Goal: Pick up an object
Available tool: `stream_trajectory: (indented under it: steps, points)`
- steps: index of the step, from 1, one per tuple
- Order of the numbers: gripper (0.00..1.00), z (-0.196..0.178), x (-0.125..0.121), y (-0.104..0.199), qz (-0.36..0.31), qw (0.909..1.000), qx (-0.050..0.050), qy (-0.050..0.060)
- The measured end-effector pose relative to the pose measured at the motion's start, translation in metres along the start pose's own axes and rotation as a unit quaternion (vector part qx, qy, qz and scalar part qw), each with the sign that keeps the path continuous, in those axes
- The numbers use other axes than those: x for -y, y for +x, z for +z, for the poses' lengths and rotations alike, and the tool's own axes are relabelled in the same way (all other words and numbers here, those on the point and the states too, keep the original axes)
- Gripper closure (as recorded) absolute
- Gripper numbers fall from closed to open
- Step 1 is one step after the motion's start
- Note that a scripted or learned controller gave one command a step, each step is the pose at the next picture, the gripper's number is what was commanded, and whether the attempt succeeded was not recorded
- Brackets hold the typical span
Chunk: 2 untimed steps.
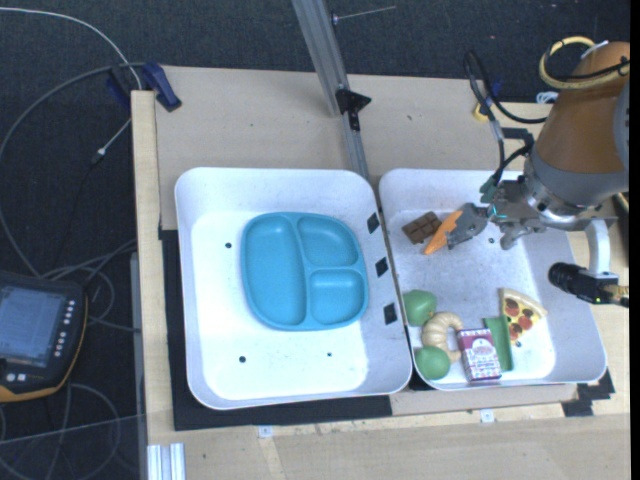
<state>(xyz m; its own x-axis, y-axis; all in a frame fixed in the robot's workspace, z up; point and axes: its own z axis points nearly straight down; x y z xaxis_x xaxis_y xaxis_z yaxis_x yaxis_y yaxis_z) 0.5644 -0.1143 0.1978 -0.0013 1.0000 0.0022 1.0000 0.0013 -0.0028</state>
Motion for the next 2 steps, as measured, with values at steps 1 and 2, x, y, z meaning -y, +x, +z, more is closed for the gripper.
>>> stream_trajectory:
  steps: [1, 2]
  points:
    - [0.00, 0.000, 0.000, 0.000, 0.000, 1.0000, 0.000, 0.000]
    - [0.00, 0.043, -0.002, -0.002, 0.000, 1.0000, 0.000, 0.002]
